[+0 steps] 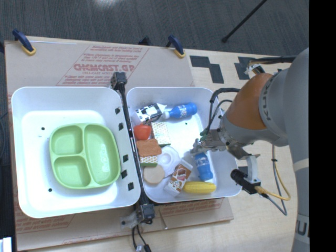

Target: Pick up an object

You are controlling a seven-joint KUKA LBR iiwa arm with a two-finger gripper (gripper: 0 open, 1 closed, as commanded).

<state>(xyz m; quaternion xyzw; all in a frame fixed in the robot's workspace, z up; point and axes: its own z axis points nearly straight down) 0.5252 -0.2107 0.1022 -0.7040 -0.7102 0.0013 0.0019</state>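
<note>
The right bin point(173, 94) holds several small items. A blue bottle point(181, 111) lies at the back, with a black and white piece point(148, 112) beside it. Down the left side sit a red ball point(142, 132), a brown bread slice point(149, 148) and a tan disc point(153, 176). A brown and white carton point(180, 176) and a yellow piece point(199, 187) lie at the front. A blue can point(203, 168) lies by the right wall. My gripper point(202, 145) hangs low over the can's far end, and I cannot tell whether it touches it.
The left bin point(26, 101) holds a green divided plate point(84, 155). A clear round lid point(169, 157) and a checkered wafer point(160, 132) lie mid-bin on the right. The arm's orange band point(249, 104) hangs over the right bin's right wall. A cable point(278, 190) trails beside it.
</note>
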